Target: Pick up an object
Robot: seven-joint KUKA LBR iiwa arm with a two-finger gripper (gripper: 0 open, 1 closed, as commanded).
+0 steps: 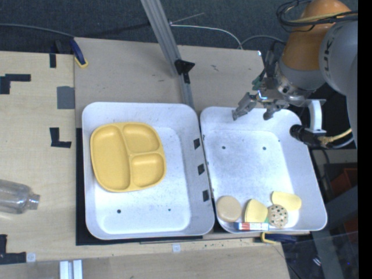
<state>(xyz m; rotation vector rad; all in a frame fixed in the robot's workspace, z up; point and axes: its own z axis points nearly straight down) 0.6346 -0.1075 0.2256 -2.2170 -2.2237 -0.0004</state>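
My gripper hangs above the far rim of the right bin, its two fingers spread apart with nothing between them. Along that bin's near edge lie several small objects: a tan round piece, a yellow wedge, a speckled cookie-like disc, a yellow piece and a thin marker-like stick. The gripper is well away from them, at the opposite end of the bin.
A yellow divided plate lies in the left bin. A grey metal bar slants down to the gap between the bins. A clear plastic bottle lies on the bench at the left edge.
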